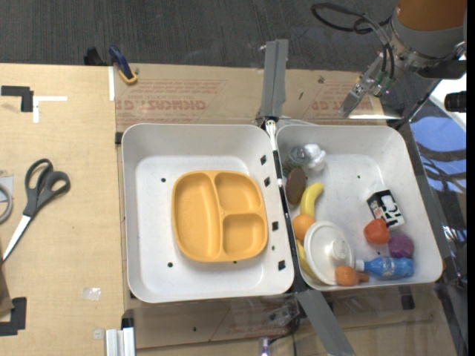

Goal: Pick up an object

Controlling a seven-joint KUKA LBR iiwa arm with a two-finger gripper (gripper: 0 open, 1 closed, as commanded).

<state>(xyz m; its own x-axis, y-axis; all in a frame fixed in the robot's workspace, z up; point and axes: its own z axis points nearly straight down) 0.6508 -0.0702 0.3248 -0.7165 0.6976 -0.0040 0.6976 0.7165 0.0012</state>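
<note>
My gripper (358,96) hangs above the bench behind the right bin (349,136), past its far rim, with nothing seen in it. Inside that bin lie a silver crumpled object (306,155), a brown oval piece (296,184), a banana (310,199), an orange (301,225), a white bowl (325,251), a small orange ball (345,275), a blue bottle (387,267), a red-orange fruit (376,231), a purple fruit (401,245) and a black-and-white box (386,208). A yellow divided plate (220,215) rests in the left bin (141,199).
The grey arm with its orange band (430,2) enters from the upper right, cables trailing beside it. A grey divider post (273,80) stands between the bins at the back. Scissors (37,191) lie on the wooden bench far left.
</note>
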